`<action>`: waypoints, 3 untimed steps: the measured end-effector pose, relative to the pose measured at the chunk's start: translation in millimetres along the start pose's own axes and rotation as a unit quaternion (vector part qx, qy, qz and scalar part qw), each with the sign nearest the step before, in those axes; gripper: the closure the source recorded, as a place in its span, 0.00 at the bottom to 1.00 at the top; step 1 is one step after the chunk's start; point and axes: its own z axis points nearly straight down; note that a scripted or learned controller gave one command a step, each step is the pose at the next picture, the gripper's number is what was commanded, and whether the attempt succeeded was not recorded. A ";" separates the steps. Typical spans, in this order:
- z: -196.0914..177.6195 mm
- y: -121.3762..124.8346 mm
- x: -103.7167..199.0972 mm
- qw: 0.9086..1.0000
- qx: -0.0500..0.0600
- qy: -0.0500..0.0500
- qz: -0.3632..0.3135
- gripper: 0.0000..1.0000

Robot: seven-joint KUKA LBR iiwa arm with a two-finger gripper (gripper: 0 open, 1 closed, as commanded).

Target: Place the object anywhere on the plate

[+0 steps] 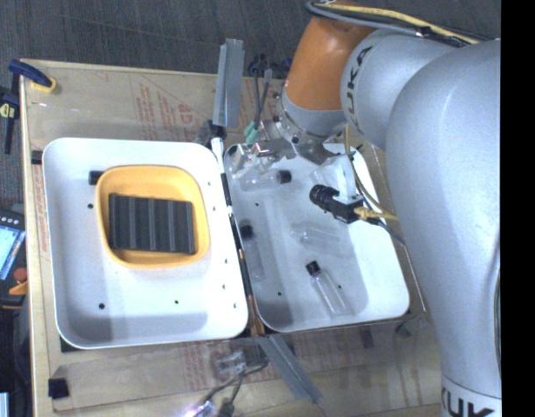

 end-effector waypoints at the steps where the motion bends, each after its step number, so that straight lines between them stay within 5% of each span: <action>1: -126.0 15.8 53.0 0.997 -0.003 0.000 -0.074 1.00; 2: -25.3 -6.4 56.5 0.965 -0.002 0.000 -0.264 1.00; 3: 4.6 -27.7 63.1 0.930 -0.002 0.000 -0.367 1.00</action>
